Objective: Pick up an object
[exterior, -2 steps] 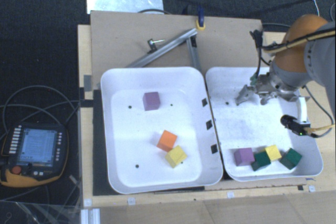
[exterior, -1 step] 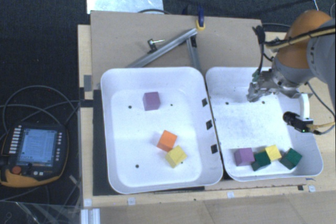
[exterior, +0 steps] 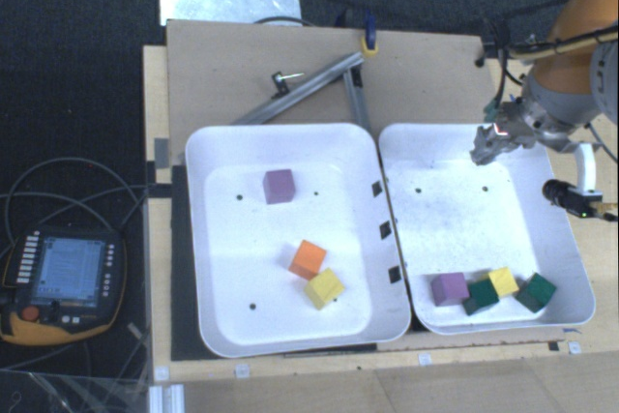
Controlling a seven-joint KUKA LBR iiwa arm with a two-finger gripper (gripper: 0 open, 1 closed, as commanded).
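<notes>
The task names no particular object, and the nearest candidates to the arm sit in the right bin (exterior: pixel 551 208): a row along its lower edge, at the lower right of the frame, made of a purple cube (exterior: pixel 449 287), a dark green block (exterior: pixel 480 296), a yellow cube (exterior: pixel 503 280) and a second green block (exterior: pixel 537 290). They crowd together, some touching. Each looks like a small, rigid, light block with flat faces, likely wood or foam, so it should neither crush nor sag. The flat sides give a two-finger grasp good purchase if taken across opposite faces, but the tight row leaves little room for fingers; the purple cube at the left end has the most open side.

The left bin (exterior: pixel 208 237) holds a lone purple cube (exterior: pixel 279 186) near its upper middle, well apart from an orange cube (exterior: pixel 308 258) touching a yellow one (exterior: pixel 325 287) lower down.

The gripper (exterior: pixel 488 148) hangs over the upper edge of the right bin, well apart from the row; whether its fingers are spread or closed cannot be told, and nothing is seen held in it.
</notes>
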